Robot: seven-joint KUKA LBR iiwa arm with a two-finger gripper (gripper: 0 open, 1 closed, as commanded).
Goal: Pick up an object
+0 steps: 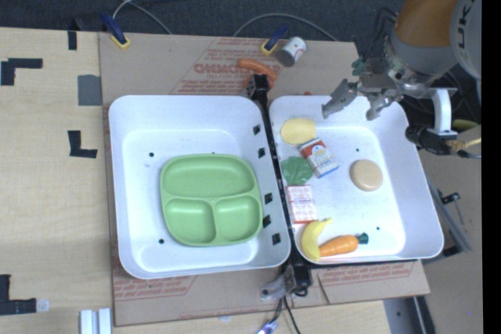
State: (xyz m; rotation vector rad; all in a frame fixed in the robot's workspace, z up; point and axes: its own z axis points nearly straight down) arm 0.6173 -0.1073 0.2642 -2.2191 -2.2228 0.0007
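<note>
Above the far edge of the right bin [415, 192] the gripper [355, 104] hangs with fingers spread wide, holding nothing. Below it, in the bin, lie a yellow lemon [297, 130], a small carton [319, 156] and a round bun [365, 174].

– What does the arm [438, 4] look like?
– Grey metal with a broad, rounded orange band [427, 16] above the wrist and dark lettering on the grey shell.
– And lower down?
– Black cables loop beside it; the gripper [360, 103] has two slim grey fingers [338, 101].
</note>
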